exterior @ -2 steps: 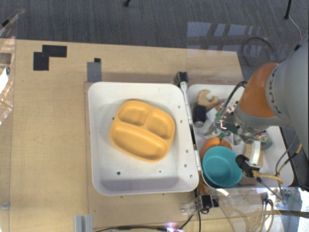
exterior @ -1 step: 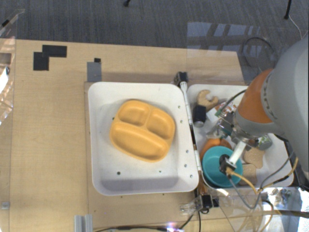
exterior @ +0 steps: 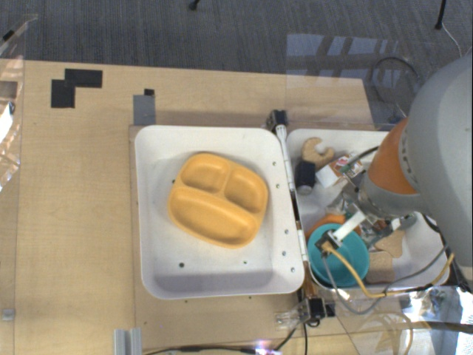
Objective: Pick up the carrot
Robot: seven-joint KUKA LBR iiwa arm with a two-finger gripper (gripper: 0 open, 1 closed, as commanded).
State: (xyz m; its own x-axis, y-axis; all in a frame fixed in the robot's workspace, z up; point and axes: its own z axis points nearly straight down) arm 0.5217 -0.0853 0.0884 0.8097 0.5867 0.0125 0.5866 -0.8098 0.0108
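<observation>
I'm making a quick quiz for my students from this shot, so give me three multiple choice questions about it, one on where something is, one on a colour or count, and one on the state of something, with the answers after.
1. Where does the yellow divided plate lie?
A. In the left bin
B. In the right bin
C. On the bare bench

2. What colour is the bowl at the near end of the right bin?
A. Red
B. Teal
C. White

3. How does the yellow divided plate sit?
A. Standing on edge
B. Lying flat, compartments up
C. Flipped, underside up

Answers:
1 A, it sits inside the left bin's walls.
2 B, the bowl is teal, with a white piece of the arm's tooling over it.
3 B, its three hollows face the camera.
</observation>
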